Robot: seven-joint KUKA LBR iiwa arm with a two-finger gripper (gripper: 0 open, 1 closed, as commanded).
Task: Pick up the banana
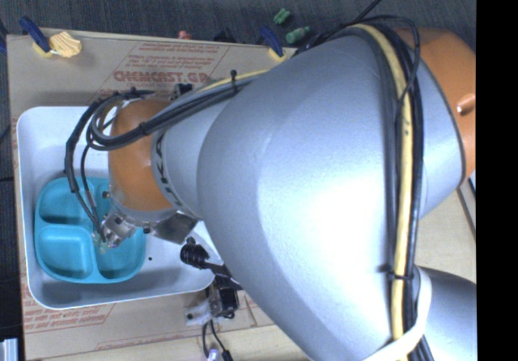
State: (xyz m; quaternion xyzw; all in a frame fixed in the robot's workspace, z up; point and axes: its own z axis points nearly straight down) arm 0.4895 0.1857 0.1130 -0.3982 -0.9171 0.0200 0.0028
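Note:
My gripper point(108, 236) hangs low over the left white bin point(32, 149), at the right side of a blue divided dish point(69, 248) that lies in the bin. The orange band point(133, 161) above the wrist sits just behind it. The grey arm point(324, 189) takes up most of the view and hides the right part of the left bin and everything to its right. The metal tip is small and partly hidden by cables.
Black cables point(85, 129) loop from the wrist over the bin. The bin rests on a cardboard sheet point(162, 56) held by blue clamps point(34, 31). A yellow piece point(66, 45) lies at the back left corner. Small green items point(290, 26) lie on the floor behind.

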